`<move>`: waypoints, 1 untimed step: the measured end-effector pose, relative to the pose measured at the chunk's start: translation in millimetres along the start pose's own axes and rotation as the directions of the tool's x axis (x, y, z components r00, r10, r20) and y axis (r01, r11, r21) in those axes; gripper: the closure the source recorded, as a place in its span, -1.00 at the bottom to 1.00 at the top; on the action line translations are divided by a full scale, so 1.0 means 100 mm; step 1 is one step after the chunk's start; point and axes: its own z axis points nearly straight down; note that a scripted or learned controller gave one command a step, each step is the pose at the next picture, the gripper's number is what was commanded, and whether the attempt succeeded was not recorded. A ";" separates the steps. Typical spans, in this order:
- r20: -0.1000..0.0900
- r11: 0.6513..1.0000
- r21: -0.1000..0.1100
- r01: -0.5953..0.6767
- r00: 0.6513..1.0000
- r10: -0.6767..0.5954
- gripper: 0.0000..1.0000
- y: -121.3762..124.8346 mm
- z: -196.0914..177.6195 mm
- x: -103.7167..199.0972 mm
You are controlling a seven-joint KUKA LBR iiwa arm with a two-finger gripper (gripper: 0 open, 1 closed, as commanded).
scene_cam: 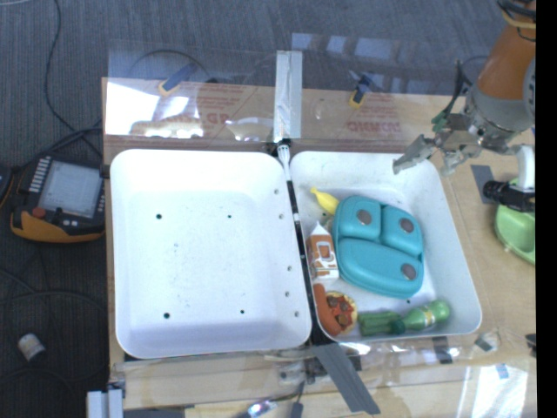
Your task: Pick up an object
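Observation:
The right bin (457, 233) holds several objects. A large teal plastic toy (379, 245) lies in its middle. A yellow piece (325, 200) sits at its upper left, with an orange and white packet (322, 257) below it. A round orange and brown item (337, 310) lies at the lower left. A green bottle (406, 318) lies along the front edge. My gripper (430, 154) hovers over the bin's back right corner, above and right of the teal toy, open, with nothing between its fingers.
The left bin (204, 251) stands beside the right one. A clear plastic wall (287, 94) runs along the back of both. A green object (518, 225) rests on the bench at the far right. A handheld pendant (57, 200) lies on the floor at the left.

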 end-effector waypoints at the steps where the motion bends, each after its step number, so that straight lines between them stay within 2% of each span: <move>1: 0.002 0.984 0.001 0.181 0.984 -0.181 -1.00 -0.47 0.48 0.33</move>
